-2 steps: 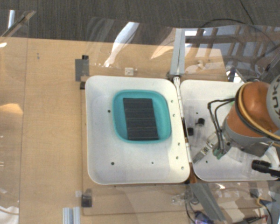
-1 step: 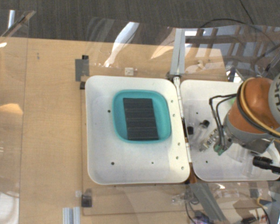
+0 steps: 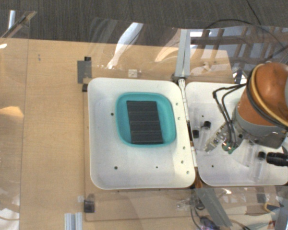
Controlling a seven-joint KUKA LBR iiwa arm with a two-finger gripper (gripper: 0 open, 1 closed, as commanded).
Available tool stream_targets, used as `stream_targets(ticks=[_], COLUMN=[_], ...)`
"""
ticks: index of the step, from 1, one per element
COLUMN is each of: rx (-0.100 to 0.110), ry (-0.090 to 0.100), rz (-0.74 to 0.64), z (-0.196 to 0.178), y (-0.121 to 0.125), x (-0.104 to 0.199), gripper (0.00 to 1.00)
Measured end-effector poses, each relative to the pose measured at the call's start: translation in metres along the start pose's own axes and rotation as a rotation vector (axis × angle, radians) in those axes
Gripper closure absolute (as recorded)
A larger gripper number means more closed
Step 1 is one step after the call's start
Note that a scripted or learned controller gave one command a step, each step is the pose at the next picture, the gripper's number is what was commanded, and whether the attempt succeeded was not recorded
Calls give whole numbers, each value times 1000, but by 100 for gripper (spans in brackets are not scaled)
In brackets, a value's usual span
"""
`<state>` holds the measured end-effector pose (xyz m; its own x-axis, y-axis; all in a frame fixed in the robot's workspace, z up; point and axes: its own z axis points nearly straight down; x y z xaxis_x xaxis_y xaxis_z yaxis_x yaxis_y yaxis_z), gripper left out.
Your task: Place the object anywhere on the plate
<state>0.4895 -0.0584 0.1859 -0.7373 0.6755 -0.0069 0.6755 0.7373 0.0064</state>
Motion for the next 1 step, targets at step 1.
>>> stream_targets(ticks=[1], rx=[0], ry=[1], rz=[1], z=[0], y=[0], x=[0], gripper=[0])
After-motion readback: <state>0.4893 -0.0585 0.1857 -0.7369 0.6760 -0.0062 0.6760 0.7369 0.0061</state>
